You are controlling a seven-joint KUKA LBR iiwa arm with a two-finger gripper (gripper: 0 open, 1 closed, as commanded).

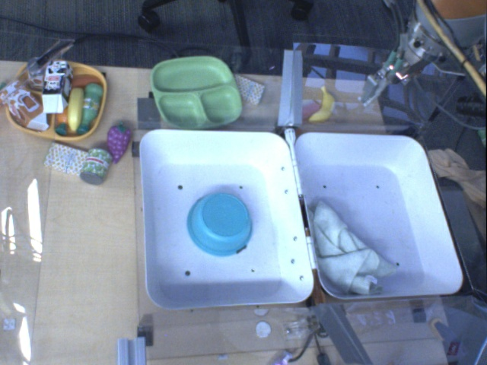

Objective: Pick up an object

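A round blue plastic bowl (221, 223) sits upside down mid-floor in the left white bin (163, 280); a crumpled white cloth (342, 251) hugs the right white bin's (426, 204) near-left corner. The gripper (380, 82) hovers beyond the bench's far-right edge.

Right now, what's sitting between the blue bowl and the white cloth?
In the camera view, the two bins' adjoining rims run between the blue bowl in the left bin and the white cloth in the right bin. Otherwise only bare bin floor lies between.

2 white bins (163, 147), 1 blue bowl (220, 223) in left bin, 1 white cloth (344, 251) in right bin at 7 o'clock, 1 green tray (195, 91), 1 banana (325, 105)
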